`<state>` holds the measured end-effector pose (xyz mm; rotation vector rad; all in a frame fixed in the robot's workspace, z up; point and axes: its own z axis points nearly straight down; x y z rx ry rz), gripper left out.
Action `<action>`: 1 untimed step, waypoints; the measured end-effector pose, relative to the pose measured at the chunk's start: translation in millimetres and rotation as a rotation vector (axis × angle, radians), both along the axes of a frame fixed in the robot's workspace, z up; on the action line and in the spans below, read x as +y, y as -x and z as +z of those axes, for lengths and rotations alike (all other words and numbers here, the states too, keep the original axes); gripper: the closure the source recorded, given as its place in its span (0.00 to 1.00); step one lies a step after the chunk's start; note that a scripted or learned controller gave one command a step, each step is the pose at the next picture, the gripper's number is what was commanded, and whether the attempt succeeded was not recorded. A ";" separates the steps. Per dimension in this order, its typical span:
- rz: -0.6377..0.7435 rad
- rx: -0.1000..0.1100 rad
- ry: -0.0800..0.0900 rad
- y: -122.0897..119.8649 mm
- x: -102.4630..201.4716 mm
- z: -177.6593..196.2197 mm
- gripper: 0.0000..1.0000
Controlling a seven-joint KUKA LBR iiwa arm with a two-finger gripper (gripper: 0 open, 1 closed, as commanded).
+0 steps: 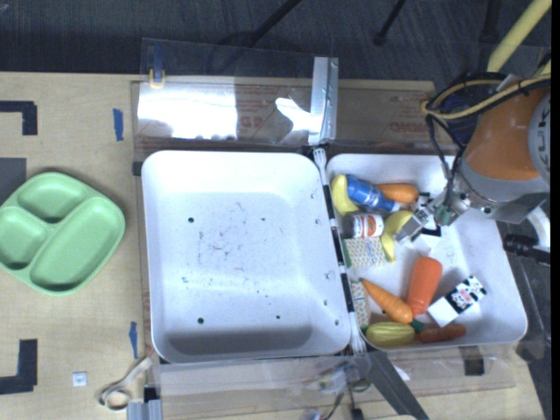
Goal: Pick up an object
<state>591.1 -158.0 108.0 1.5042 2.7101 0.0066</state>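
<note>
The right bin (499,261) holds several toy foods. A blue bottle (367,195), a yellow piece (342,196) and a small carrot (399,192) lie at its far left. Below them are a red-and-white can (367,226), a yellow-green fruit (395,229) and a green patterned packet (361,253). A big orange carrot (423,283), a thinner carrot (388,298), a yellow item (389,332), a red chili (443,332) and a black-and-white cube (465,294) lie nearer the front. My gripper (427,218) hangs low in this bin, right beside the yellow-green fruit.
The left bin (175,191) sits beside the right one, parted by a narrow rim. A green divided plate (58,231) lies on the bench at far left. A clear plastic sheet (227,103) stands behind the left bin. Cables trail over the arm at the upper right.
</note>
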 end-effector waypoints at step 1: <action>-0.221 0.035 -0.019 10.6 -63.7 62.7 0.00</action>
